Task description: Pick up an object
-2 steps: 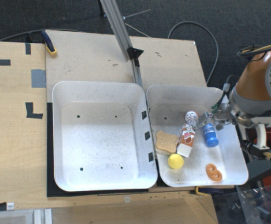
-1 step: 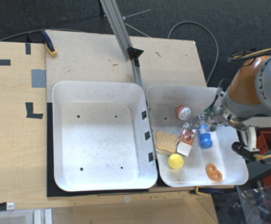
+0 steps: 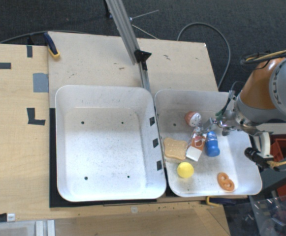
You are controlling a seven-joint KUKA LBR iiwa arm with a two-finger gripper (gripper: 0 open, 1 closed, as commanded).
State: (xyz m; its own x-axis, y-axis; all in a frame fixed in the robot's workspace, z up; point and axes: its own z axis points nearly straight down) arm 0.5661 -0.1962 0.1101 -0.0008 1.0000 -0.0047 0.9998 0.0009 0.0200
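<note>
1. Gripper (image 3: 207, 128) is low in the right bin (image 3: 246, 181), over the cluster at mid-bin. Cannot tell whether it is open or closed, or whether it grips anything.
2. Step in hand, by my reading: descend on one item. Best to commit to a single target and come down clear of its neighbours.
3. Likely target: blue bottle (image 3: 212, 145), just beside the gripper.
4. Relative to the bottle: white block (image 3: 194, 154) and red-white item (image 3: 198, 141) touching or nearly so on its left; toast (image 3: 174, 149) further left; yellow ball (image 3: 185, 169) below-left; pretzel (image 3: 226, 181) below-right; red ball (image 3: 193, 118) above-left.
5. Left bin (image 3: 64, 132) lies beyond the toast.
</note>
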